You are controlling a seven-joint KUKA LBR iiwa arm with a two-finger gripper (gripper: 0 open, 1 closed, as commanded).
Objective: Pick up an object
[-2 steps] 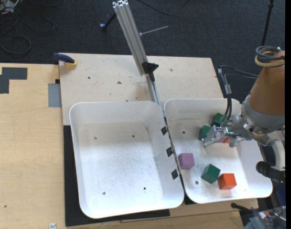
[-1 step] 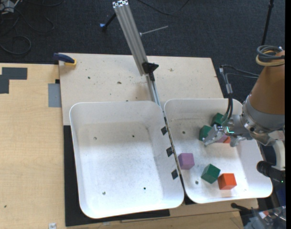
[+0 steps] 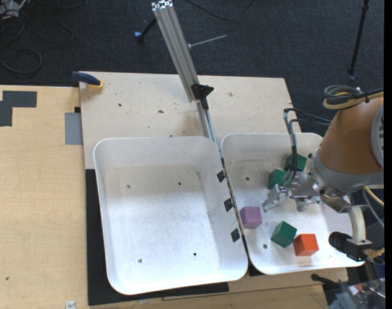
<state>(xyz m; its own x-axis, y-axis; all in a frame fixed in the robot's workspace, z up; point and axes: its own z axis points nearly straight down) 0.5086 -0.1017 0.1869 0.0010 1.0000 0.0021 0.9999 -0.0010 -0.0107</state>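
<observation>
1. The grey two-finger gripper [image 3: 277,197] hung low over the right white bin [image 3: 260,148]; its grasp couldn't be told.
2. Pale purple cube [image 3: 250,217], dark green cube [image 3: 284,234] and orange cube [image 3: 306,244] lay below it.

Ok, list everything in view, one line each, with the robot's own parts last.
white bins: two, side by side on the bench
green blocks: three, right bin; two near the claw
purple block: one, right bin, near the divider
orange block: one, right bin, near the front
aluminium bar: one, silver, slanting over the bench
clamp: one, blue and yellow, bench's back left corner
arm: one, orange band, from the right
claw: one, grey, over the right bin
</observation>
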